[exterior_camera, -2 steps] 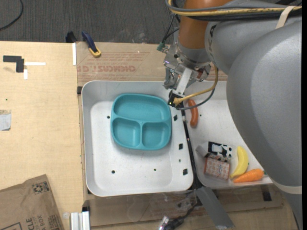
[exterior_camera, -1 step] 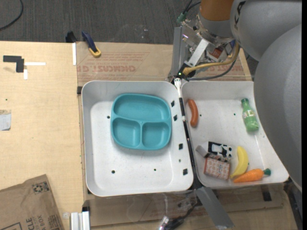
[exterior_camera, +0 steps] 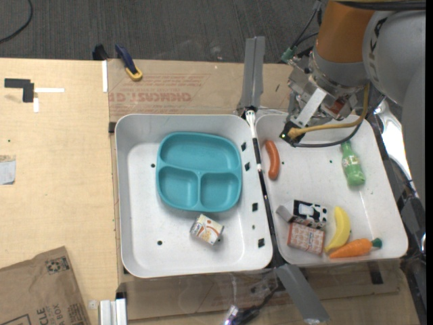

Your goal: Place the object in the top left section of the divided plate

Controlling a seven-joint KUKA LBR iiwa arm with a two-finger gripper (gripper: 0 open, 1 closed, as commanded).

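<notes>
The claw (exterior_camera: 323,105) hovered up and right of the plate (exterior_camera: 196,156), grip impossible to tell; a sausage (exterior_camera: 272,160) lay between them.

I see a pale wooden surface (exterior_camera: 54,181) under even light. Beyond the printed cardboard sheet (exterior_camera: 176,90) lies dark grey carpet (exterior_camera: 169,19). Left of that sheet sits a black L-shaped marker (exterior_camera: 19,83), and at its far-left corner a blue-and-yellow clamp (exterior_camera: 128,63).
</notes>
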